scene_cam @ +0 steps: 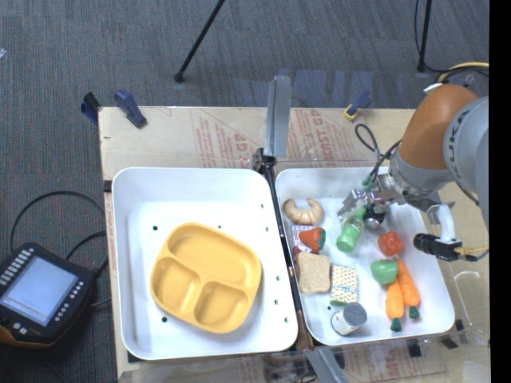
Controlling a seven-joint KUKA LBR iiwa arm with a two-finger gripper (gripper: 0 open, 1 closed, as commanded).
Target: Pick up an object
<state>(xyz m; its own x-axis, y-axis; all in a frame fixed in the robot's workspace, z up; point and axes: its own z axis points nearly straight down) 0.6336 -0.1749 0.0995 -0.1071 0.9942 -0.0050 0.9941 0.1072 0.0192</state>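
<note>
Pincer (366, 206) poised in right bin (443, 294), just above green bottle (350, 234); grip state impossible to tell

A tan counter (215, 138) with red printing is seen across the middle of the frame. Two shallow white bins are borne on it side by side: the left bin (132, 214) at lower left, the right bin (437, 290) at lower right.

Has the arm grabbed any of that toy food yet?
Not visibly. The tool is low in the right bin, right above the green bottle, which lies on the bin floor. Nothing looks lifted. The actual pickup is left, and the yellow plate sits untouched.
</note>
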